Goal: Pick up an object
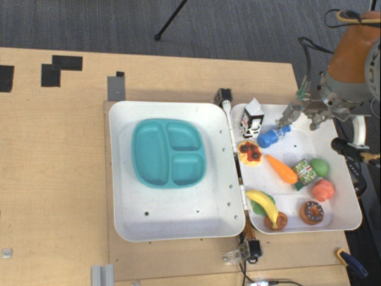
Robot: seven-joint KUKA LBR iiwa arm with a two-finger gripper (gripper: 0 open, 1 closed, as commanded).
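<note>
blue bottle [272, 136] is lying up around 11 o'clock in the right bin [345, 213], the end effector [300, 113] hovering right at its 1 o'clock with fingers apart, carrot [282, 169] just below

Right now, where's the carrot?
The carrot lies in the right bin, near its middle, between the small pizza slice on its left and the green carton on its right.
</note>
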